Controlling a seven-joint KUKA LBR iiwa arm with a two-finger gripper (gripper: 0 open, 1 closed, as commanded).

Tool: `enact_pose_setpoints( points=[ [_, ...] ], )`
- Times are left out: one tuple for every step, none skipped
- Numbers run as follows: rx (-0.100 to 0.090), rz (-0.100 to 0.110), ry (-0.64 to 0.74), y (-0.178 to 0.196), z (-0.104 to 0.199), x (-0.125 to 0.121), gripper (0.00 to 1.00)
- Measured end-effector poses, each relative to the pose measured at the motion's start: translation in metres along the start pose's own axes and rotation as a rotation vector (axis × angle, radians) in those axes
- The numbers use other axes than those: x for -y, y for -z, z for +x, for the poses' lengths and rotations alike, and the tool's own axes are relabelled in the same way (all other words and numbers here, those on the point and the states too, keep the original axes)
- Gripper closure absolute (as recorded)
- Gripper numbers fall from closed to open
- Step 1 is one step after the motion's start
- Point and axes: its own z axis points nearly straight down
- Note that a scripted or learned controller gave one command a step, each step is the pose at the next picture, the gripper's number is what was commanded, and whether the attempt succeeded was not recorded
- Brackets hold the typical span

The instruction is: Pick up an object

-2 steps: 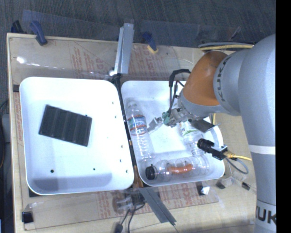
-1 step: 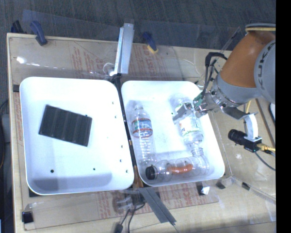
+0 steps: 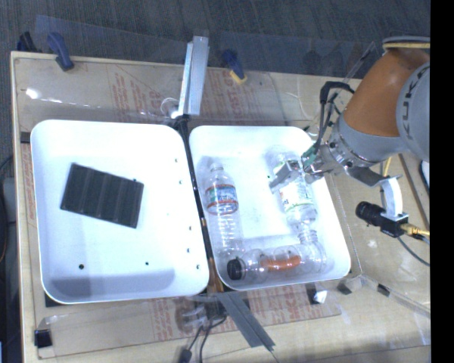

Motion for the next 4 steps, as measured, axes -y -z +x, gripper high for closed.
enact_pose_setpoints(
  points=[
    [-0.003, 0.005, -0.198, 0.004, 0.061, 0.004, 0.0],
    [-0.004, 0.004, -0.175, 0.022, 0.092, 0.018, 0.0],
    [-0.003, 0.008, -0.188, -0.112, 0.088, 0.003, 0.0],
    [-0.002, 0.003, -0.083, -0.131, 0.075, -0.054, 0.0]
  ],
)
